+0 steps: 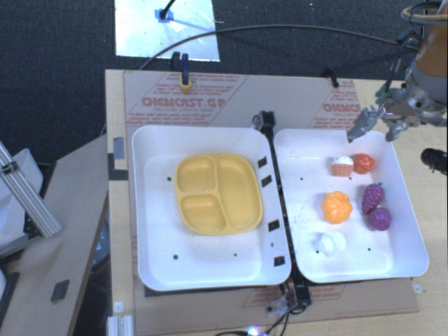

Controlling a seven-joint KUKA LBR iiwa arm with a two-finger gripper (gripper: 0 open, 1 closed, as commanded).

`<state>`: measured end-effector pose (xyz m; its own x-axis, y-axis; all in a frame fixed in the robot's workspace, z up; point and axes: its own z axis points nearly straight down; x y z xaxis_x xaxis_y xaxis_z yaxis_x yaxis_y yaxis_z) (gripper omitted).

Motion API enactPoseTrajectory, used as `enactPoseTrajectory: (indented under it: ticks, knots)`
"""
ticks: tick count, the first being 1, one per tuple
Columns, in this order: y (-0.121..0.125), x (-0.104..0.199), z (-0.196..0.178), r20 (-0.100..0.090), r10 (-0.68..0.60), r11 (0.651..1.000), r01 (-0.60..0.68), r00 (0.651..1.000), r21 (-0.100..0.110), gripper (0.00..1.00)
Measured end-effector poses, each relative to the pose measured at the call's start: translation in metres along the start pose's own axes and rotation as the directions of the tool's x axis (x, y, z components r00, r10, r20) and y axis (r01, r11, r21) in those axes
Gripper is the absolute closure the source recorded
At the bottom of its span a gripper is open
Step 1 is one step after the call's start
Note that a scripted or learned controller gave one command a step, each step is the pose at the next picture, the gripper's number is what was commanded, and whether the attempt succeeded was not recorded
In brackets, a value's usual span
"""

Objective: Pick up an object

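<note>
The right bin (406, 257) holds several toy foods: a white-and-pink cupcake (342, 166), a red-orange piece (363, 163), an orange pumpkin (337, 207), purple grapes (372, 197), a purple plum (380, 219) and a white piece (330, 243). My gripper (376, 125) hangs over the bin's far right corner, above and behind the red-orange piece. Its two grey fingers (362, 125) are spread apart with nothing between them.
The left bin (157, 257) holds a yellow divided plate (217, 193). A black clip strip (274, 201) joins the two bins. A cable (280, 28) arcs over the dark floor behind the bench. A metal rail (28, 194) lies at the far left.
</note>
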<state>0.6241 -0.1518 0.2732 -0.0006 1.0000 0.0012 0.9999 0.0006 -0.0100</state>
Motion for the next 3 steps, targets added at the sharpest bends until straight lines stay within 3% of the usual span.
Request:
enactPoseTrajectory:
  ticks: [1, 3]
  knots:
    - [0.002, 0.0, -0.007, 0.002, -0.002, 1.0, 0.002, 1.0, -0.012, 0.0]
    - [0.004, 0.014, 0.093, 0.001, -0.005, 1.0, 0.005, 1.0, -0.009, 0.0]
